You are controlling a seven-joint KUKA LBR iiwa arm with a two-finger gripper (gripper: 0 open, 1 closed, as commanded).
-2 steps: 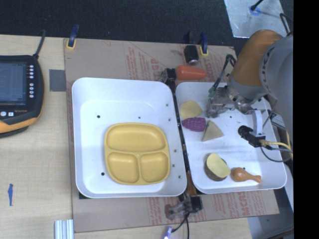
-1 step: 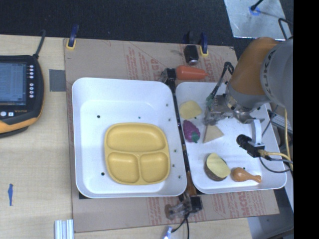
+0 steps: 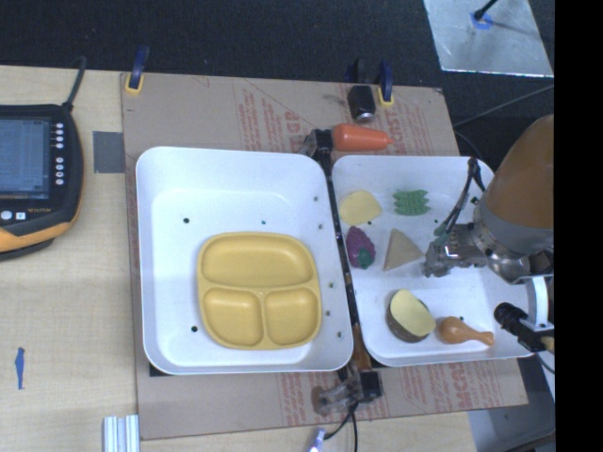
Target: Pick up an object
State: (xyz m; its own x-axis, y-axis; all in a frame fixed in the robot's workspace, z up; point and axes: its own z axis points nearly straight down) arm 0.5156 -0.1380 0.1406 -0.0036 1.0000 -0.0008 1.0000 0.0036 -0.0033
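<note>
— What's on the bench, left to right?

— One pendant [image 3: 33, 182] at the far left. Then the left bin [image 3: 170, 182], bearing one yellow tray [image 3: 259, 288] with three compartments. Then the right bin [image 3: 443, 172], where my pickings lie: six toy foods. One yellow piece [image 3: 359, 207], one purple piece [image 3: 359, 247], one tan wedge [image 3: 400, 250], one green piece [image 3: 410, 201], one halved potato [image 3: 410, 315] and one drumstick [image 3: 462, 331]. One carrot [image 3: 358, 138] sits outside, just beyond the bins' far edge.

— And your gripper?

— My gripper [image 3: 441, 257] hangs low in the right bin, just right of the wedge. Whether it's spread or pinched I cannot tell; nothing shows between its tips.

— Which would you take?

— The wedge, being nearest. I judge it light, stiff plastic, likely slick, with sloping faces that could squirt out of a pinch. I'd close across its flat sides, low near the wide base, not on the point.

— Fragile?

— I doubt it; the risk is slipping, not breaking.
</note>
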